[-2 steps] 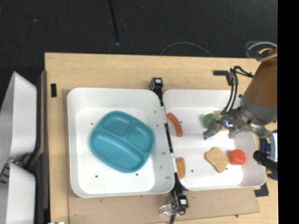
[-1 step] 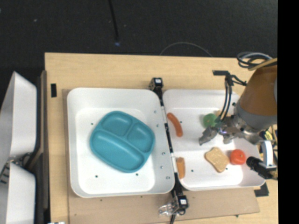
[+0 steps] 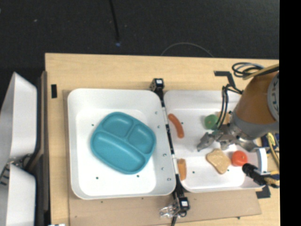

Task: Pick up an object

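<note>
Where the gripper (image 3: 212,141) hovers, a green object (image 3: 210,121) sits half-hidden.

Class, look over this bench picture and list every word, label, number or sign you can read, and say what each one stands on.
None: no text can be read anywhere in the camera view.
The blue divided plate, both white bins, the food pieces and the arm's orange band carry no print.
A small dark tag sits on the wooden bench; too small to tell whether it bears writing.
</note>
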`<state>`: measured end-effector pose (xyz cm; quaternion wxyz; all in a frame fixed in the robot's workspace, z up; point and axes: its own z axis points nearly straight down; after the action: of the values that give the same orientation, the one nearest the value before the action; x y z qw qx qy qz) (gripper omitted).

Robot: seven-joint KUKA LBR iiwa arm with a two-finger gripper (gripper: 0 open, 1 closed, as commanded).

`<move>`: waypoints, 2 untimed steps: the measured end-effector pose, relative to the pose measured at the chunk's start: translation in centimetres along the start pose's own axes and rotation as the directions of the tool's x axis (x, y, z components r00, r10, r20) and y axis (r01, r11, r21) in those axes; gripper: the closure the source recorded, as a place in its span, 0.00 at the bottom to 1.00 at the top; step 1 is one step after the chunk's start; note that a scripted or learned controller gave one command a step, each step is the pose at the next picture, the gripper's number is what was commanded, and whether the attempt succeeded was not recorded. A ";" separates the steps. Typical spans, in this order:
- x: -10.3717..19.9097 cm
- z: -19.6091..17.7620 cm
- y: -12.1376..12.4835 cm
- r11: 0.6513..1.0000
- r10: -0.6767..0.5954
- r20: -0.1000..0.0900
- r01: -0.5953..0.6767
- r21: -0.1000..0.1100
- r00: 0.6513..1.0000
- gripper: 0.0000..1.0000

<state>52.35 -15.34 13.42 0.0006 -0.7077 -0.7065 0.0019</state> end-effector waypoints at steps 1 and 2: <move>0.0 -1.4 0.2 1.000 0.003 -0.002 -0.003 -0.008 1.000 1.00; 0.2 -7.7 0.9 1.000 -0.005 0.000 0.005 -0.012 1.000 1.00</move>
<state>53.32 -15.14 21.08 -0.0035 -0.7058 -0.7084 -0.0025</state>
